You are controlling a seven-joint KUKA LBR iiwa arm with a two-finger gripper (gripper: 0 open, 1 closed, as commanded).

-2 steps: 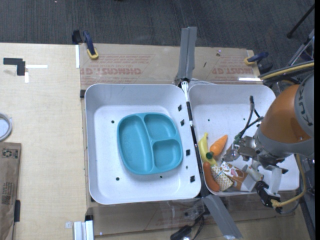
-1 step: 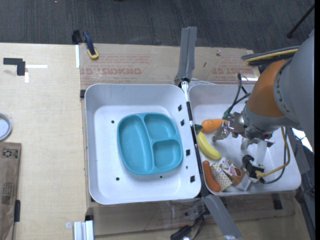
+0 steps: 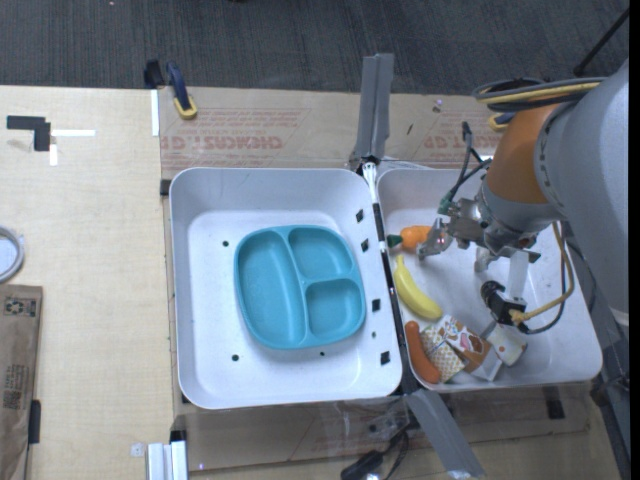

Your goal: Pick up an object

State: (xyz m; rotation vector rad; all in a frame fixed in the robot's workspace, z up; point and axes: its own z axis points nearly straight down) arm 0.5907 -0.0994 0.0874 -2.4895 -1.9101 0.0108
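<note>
In the right bin (image 3: 560, 363) lie several objects. A small orange piece (image 3: 414, 236) sits near the bin's left wall, with a yellow banana (image 3: 413, 289) just below it. Further down are a red-orange sausage (image 3: 421, 354), a patterned snack packet (image 3: 455, 345) and a small white box (image 3: 505, 347). My gripper (image 3: 436, 239) hangs low over the bin's upper left part, its tip right beside the orange piece and above the banana's top end. The grey wrist and orange band (image 3: 520, 158) reach in from the right and hide part of the bin floor.
The left bin (image 3: 200, 268) holds a blue divided plate (image 3: 300, 286). A grey divider post (image 3: 376, 108) rises between the bins at the back. Cables (image 3: 540, 308) loop from the wrist down over the right bin. A roll of tape (image 3: 6, 256) lies on the bench at the far left.
</note>
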